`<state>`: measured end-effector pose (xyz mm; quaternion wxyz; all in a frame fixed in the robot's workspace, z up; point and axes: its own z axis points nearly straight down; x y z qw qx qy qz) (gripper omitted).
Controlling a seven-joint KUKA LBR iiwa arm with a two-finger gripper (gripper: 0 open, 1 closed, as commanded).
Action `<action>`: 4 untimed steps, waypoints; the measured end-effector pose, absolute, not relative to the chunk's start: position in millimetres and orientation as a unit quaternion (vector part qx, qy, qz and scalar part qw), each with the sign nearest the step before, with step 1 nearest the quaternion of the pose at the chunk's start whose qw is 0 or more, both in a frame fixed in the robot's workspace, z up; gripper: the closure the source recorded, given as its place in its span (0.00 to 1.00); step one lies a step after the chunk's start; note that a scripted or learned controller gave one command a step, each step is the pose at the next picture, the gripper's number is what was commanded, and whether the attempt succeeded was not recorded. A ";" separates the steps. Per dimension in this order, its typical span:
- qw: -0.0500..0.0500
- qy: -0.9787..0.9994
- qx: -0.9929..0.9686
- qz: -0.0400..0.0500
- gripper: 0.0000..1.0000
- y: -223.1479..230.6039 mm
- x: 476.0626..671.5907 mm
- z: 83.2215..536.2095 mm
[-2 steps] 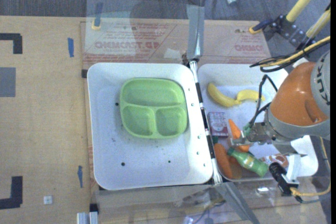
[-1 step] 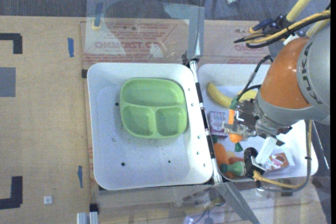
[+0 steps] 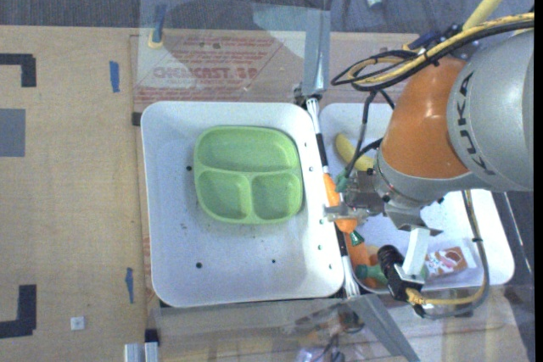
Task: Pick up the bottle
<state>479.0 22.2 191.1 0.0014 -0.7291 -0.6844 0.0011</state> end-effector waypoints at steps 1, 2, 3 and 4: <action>0.000 -0.691 -0.723 0.001 1.00 41.3 504.7 248.2; 0.000 -0.682 -0.731 0.001 1.00 8.8 479.6 301.8; 0.000 -0.592 -0.806 0.001 1.00 49.8 479.7 385.8; -0.001 -0.451 -0.893 0.001 1.00 61.0 479.5 398.2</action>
